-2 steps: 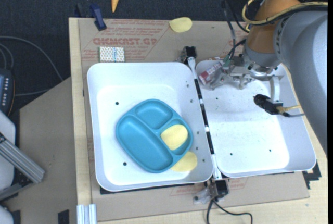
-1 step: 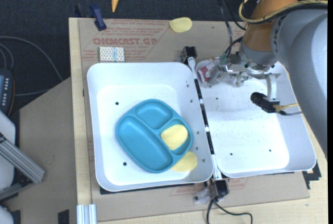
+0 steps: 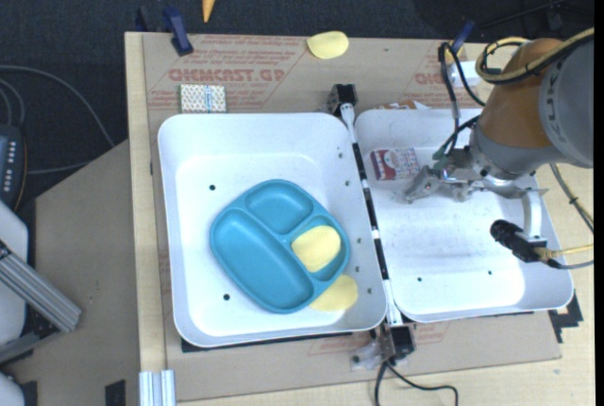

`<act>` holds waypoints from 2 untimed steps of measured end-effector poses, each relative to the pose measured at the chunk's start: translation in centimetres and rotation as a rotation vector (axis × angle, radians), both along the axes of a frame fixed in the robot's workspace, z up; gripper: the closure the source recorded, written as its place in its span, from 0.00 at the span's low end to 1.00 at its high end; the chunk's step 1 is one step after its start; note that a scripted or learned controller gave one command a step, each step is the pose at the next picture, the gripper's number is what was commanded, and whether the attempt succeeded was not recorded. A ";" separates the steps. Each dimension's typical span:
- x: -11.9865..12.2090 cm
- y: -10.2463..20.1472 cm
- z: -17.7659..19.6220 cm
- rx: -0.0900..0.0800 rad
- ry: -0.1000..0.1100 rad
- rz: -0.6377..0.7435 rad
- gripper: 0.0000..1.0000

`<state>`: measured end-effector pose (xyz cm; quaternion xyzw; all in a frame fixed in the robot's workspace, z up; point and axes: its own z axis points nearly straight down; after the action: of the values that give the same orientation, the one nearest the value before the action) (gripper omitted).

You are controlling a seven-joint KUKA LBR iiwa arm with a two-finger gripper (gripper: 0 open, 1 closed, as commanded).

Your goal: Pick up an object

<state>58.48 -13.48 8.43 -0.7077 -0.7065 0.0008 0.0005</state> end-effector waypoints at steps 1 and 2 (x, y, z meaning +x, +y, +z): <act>4.7 3.9 0.0 0.001 -0.003 0.003 0.00; 7.9 3.9 -0.1 -0.003 0.012 0.002 0.00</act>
<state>66.34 -9.62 8.33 -0.7070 -0.7072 0.0063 0.0038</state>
